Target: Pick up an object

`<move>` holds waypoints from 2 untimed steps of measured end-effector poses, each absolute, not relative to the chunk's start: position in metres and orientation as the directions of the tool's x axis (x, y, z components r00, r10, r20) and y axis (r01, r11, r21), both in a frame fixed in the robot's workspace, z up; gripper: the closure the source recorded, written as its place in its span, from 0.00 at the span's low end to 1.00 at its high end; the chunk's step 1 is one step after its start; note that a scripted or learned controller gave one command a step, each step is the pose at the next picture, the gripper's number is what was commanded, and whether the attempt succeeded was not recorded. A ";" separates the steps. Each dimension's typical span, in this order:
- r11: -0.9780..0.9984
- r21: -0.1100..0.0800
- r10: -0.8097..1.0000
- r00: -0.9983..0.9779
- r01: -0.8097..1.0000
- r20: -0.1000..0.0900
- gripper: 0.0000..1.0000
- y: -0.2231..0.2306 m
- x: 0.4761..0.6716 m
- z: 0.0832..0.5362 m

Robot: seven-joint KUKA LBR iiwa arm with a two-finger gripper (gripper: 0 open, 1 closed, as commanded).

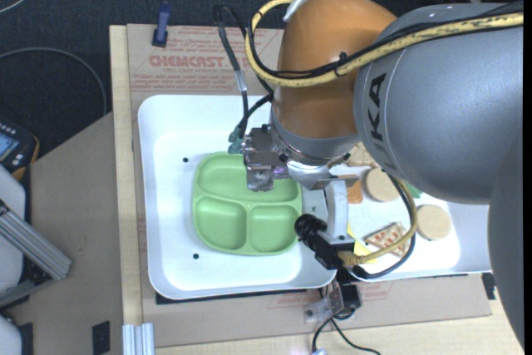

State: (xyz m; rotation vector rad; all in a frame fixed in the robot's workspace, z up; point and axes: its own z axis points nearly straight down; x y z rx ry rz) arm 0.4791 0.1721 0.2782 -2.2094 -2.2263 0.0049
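My arm (432,96) reached in from the right side and bent over the middle of the bench (133,179), with the orange band (332,62) directly above the wrist. The wrist pointed down into the left bin (162,179). My gripper (261,170) was low over the far right edge of the green divided plate (229,216), and it seemed to touch the plate's rim or to be just above it; I could not tell which. How wide the gripper was, I could not tell either, because the wrist hid it from above.

The green plate lay in the middle of the left bin, nearer to its right wall. White floor was free along the bin's left wall and near edge. In the right bin (440,262) some round tan pieces (432,222) and a small printed packet (384,239) lay close to my arm, partly hidden by it.
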 end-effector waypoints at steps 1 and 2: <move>-0.004 0.006 1.000 0.004 1.000 -0.001 1.00 0.136 0.537 0.295; 0.006 -0.014 1.000 -0.006 1.000 -0.001 1.00 0.185 0.474 0.196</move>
